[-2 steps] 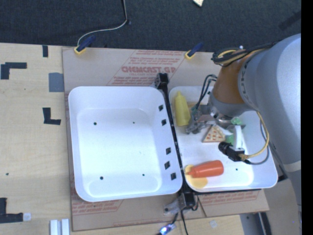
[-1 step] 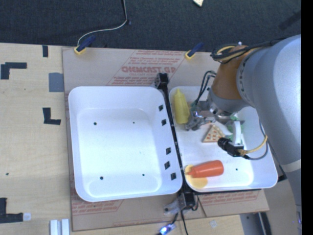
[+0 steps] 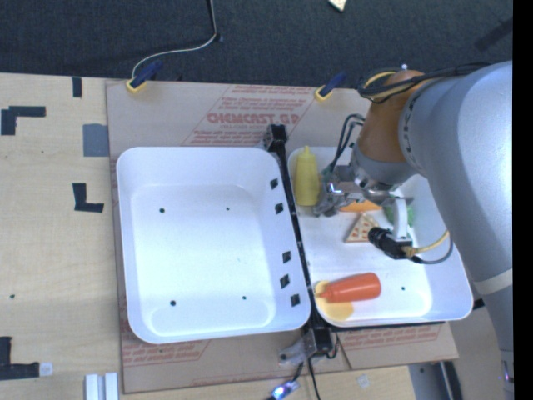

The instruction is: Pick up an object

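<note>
In the right bin (image 3: pixel 441 302) a yellow bottle-shaped object (image 3: pixel 306 177) lies along the left wall. An orange-red sausage-shaped object (image 3: pixel 351 287) rests near the front, over a pale yellow round piece (image 3: pixel 337 310). A tan wedge with dots (image 3: pixel 359 230) and a small orange piece (image 3: pixel 364 207) lie in the middle. My gripper (image 3: pixel 331 202) hangs low over the bin, just right of the yellow object and left of the orange piece. A green item (image 3: pixel 411 216) peeks out beside the wrist.
The left bin (image 3: pixel 200 240) sits beside the right one, split by a black-clipped divider (image 3: pixel 287 223). Both rest on a cardboard sheet (image 3: pixel 241 115). The grey arm (image 3: pixel 466 157) covers the right bin's back right part. A cable (image 3: pixel 179 52) runs behind.
</note>
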Tool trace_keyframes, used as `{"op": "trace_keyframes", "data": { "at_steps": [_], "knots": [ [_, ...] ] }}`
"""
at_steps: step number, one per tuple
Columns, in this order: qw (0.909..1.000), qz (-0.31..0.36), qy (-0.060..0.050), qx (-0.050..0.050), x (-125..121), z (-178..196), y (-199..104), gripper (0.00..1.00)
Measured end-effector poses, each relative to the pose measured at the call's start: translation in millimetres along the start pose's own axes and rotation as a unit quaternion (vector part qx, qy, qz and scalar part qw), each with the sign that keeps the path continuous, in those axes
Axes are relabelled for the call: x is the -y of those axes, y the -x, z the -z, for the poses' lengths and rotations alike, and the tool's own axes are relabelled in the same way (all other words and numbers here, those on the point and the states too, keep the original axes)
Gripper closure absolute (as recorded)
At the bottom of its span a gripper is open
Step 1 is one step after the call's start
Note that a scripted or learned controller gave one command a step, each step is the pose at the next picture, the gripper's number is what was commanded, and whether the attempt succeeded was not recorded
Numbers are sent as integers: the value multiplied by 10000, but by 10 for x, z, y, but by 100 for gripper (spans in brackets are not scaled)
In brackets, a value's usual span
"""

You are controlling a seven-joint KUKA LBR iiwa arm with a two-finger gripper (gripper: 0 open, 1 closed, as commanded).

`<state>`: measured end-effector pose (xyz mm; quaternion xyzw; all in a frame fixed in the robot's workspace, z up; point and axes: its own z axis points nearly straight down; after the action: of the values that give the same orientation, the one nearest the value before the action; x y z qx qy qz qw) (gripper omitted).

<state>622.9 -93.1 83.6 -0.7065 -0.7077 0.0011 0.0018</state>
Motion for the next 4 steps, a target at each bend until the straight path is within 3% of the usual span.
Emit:
{"op": "trace_keyframes", "data": {
  "at_steps": [1,2,4],
  "knots": [
    [10000,-8,-2,7,-192,356,298,100],
    [10000,-4,-84,17,-420,-17,28,100],
    [10000,-5,-56,-14,-424,-9,276,100]
  ]
}}
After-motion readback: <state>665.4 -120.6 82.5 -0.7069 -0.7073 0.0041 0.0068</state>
